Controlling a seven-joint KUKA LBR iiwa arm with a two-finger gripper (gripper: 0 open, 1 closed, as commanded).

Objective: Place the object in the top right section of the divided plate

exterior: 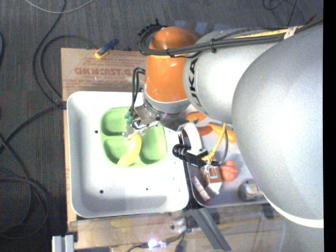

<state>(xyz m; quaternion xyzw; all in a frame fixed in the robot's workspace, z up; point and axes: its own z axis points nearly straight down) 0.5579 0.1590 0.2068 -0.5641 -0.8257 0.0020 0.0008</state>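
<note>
You are looking down on the green divided plate [116,135], which sits in the left white bin [86,188] toward that bin's upper middle. The gripper [134,126] hangs right over the plate, above the ridge between its sections, with the orange band [167,70] of the arm just up and right of the plate and the grey arm [268,114] spreading far to the plate's right. A yellow banana-shaped object [129,150] lies on the plate's lower middle, slanting down and left from beneath the gripper tip; you cannot tell whether the fingers are apart, together or clamped on it, since the wrist hides them. To the plate's right, the second bin [231,198] holds a red-orange object [229,170], a small brown box [212,174] and a grey round piece [249,191], all well apart from the plate
</note>
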